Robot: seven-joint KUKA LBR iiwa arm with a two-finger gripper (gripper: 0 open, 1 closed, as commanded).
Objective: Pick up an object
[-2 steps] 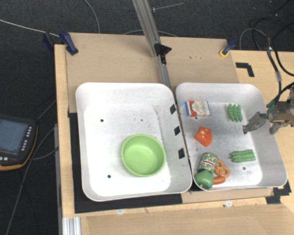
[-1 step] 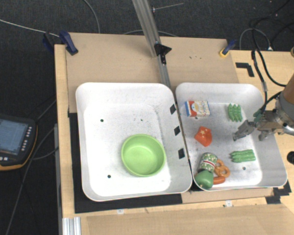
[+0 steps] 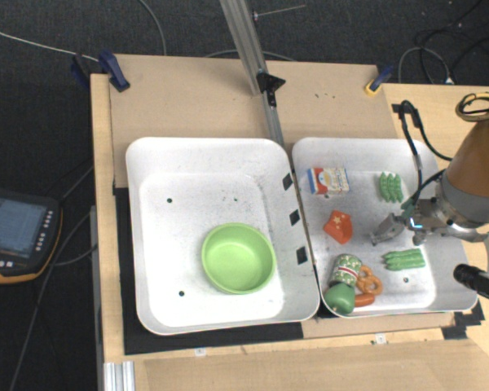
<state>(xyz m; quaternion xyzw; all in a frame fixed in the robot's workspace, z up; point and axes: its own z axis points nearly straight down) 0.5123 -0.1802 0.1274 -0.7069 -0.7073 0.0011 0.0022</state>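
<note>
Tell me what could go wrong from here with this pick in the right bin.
1. The gripper sits between the red block and the lower green piece; it could close on nothing.
2. Things lie close together in the right bin; descending may nudge a neighbour.
3. The dark cable hangs over the bin and could snag.
</note>
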